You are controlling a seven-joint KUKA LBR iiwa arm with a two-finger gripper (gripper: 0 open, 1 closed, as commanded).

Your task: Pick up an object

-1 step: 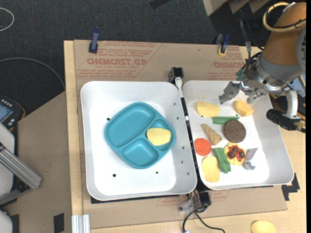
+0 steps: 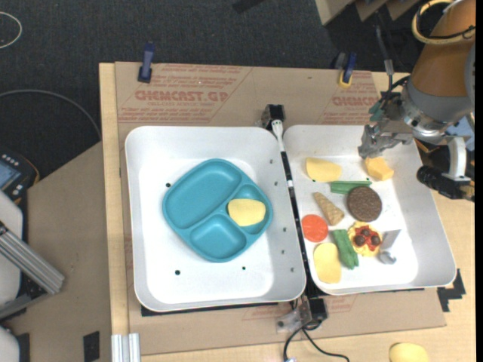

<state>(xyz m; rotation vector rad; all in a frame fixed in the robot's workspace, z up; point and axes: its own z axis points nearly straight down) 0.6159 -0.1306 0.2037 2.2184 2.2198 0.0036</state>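
Approach step: fingers (image 2: 375, 148), gap unreadable, hover just above the yellow wedge (image 2: 379, 169); next, descend and close.

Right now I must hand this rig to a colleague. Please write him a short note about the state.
Gripper: low in the right white bin, at its far side, directly over a small yellow wedge-shaped block. Grasp cannot be confirmed.
Right bin also holds: pale yellow flat piece, brown round patty, tan cone, red round slice and other toy foods.
Left white bin: blue divided plate with a yellow rounded piece in one compartment.
Done: arm is at the object.
Left: secure the grasp and lift.
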